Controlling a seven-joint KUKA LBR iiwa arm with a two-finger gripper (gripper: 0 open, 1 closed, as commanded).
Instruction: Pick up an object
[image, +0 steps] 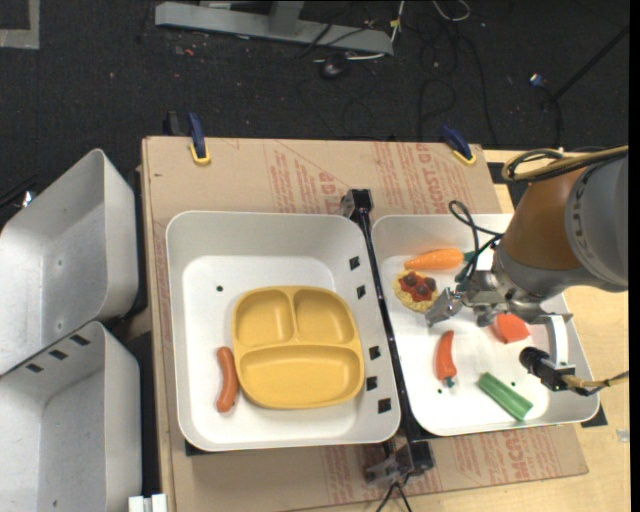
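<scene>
2 shallow white plastic bins sit side by side on a brown cardboard-covered worktop (300, 165) in the middle of the frame. At the far left edge, off the worktop, 2 pale grey moulded trays (60, 300) stand 1 above the other.

Inside the left white bin (190, 240) lies a yellow plastic plate with 3 compartments (298, 345), roughly centred. Just beside its lower left corner a reddish-brown toy sausage (228, 379) lies lengthwise on the bin floor, close to the plate's rim; whether they touch is hard to tell.

A black divider strip (378, 300) runs between the 2 bins.

In the right white bin (420, 425), toward its upper left, is a small round toy pizza with red toppings (416, 288), and just above and right of it an orange toy carrot (435, 259). Below the pizza, near the bin's middle, lies a red-orange toy chilli pepper (445, 357), pointing up and down. Lower right of that rests a green toy stick, like a cucumber or bean (504, 394), tilted diagonally. A small orange-red block (511, 328) sits near the right of the bin, just under the arm's wrist.

The grey arm with its orange band (545, 225) enters from the right edge. Its metal pincer (447, 303) hangs over the right bin, just right of the pizza and above the chilli pepper. How far its fingers are spread I cannot tell, and nothing is visibly between them.
</scene>
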